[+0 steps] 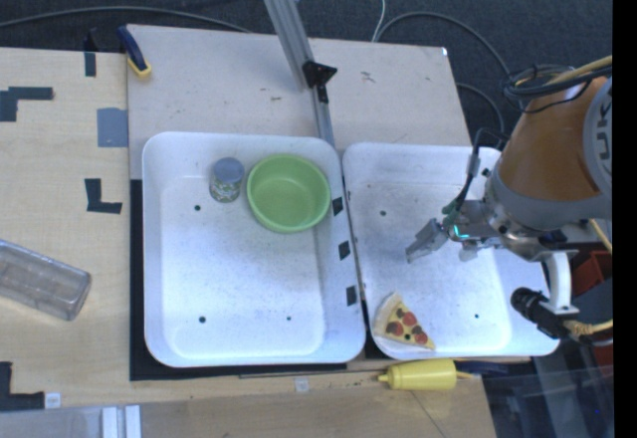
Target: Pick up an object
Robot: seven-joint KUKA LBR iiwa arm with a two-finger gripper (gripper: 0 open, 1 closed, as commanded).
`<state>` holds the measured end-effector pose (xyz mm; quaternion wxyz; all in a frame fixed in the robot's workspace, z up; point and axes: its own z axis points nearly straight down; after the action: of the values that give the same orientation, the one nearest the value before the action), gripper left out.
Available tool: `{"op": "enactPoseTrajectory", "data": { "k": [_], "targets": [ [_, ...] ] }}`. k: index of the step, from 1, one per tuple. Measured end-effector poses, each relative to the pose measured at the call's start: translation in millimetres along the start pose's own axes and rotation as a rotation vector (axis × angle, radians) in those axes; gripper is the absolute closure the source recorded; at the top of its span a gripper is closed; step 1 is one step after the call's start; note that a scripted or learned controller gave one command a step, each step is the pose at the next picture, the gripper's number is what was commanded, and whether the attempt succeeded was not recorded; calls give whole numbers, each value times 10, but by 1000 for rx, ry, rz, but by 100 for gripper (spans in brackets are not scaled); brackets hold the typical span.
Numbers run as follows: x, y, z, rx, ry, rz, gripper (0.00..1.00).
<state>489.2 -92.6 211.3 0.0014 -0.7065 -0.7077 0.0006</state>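
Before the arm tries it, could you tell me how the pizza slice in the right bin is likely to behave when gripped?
The pizza slice lies flat, so fingers would probably struggle to get under it. It looks like a small toy, likely light. Pushed, it may slide against the right bin wall it lies near.

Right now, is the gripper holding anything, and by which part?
Nothing: the gripper hangs with open fingers over the right white bin, apart from the toy pizza slice.

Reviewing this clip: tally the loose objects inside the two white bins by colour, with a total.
Green: 1, bowl
Grey: 1, small jar
Orange-yellow: 1, pizza slice
Total: 3
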Motion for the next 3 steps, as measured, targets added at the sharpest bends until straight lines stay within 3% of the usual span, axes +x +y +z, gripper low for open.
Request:
{"op": "enactPoseTrajectory", "data": {
  "k": [2, 3],
  "targets": [
    [16, 74, 1066, 6, 0, 1, 0],
    [17, 76, 1214, -2, -2, 1, 0]
  ]
}}
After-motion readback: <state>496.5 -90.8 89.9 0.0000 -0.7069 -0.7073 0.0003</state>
